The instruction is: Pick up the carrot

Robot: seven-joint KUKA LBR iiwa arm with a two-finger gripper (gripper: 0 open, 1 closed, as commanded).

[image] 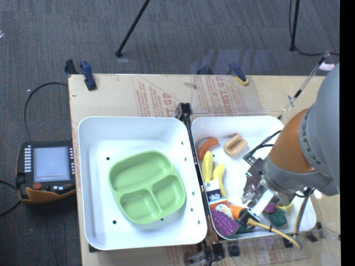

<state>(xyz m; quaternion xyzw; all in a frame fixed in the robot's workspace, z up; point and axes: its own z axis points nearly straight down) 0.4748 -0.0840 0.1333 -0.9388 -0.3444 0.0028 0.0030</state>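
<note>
Orange carrot [236, 210] just beside end effector [250, 204], finger opening impossible to tell

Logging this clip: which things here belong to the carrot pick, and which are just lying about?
Part of the job:
- carrot, orange, low in the right bin
- tool, down beside the carrot

Lying about:
- green plate in the left bin
- bananas
- bread roll
- purple grapes
- pendant off the bench

Two white bins [89, 148] [266, 123] sit side by side. The left holds one green plate [147, 187]. The right holds two bananas [207, 165] [219, 176], one bun [236, 145], one carrot [236, 210] and one purple grape bunch [224, 223].
</note>
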